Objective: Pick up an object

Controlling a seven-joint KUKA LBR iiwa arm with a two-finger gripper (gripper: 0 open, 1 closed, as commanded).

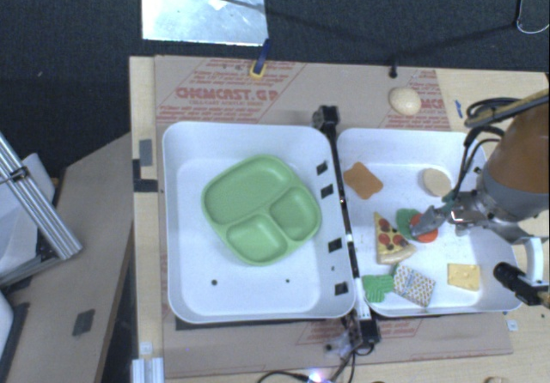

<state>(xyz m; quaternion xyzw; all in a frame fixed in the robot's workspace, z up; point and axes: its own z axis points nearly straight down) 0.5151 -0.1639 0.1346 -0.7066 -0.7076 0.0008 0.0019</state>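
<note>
Reaching in from the right edge of the view, the grey arm with its orange band is bent low over the right bin, and its wrist points toward the middle of this bin. The gripper is at the end of it, over a small red and green toy food piece that lies just to the right of the toy pizza slice. The gripper tip covers a part of this red and green piece, and whether the claw is released or clenched I cannot tell; it is also not clear if the piece is between the tips or only under them.

Other things lie in the same bin. A brown toast-like piece is near the upper left, a pale round piece is at the upper right close to the arm, and a yellow cheese square is at the lower right. A checkered packet lies at the lower edge, and a green leafy piece is just beside it, in the lower left corner.

The left bin holds a green divided plate, which lies flat near its middle. A pale round thing rests on the cardboard behind the right bin, outside of it.
</note>
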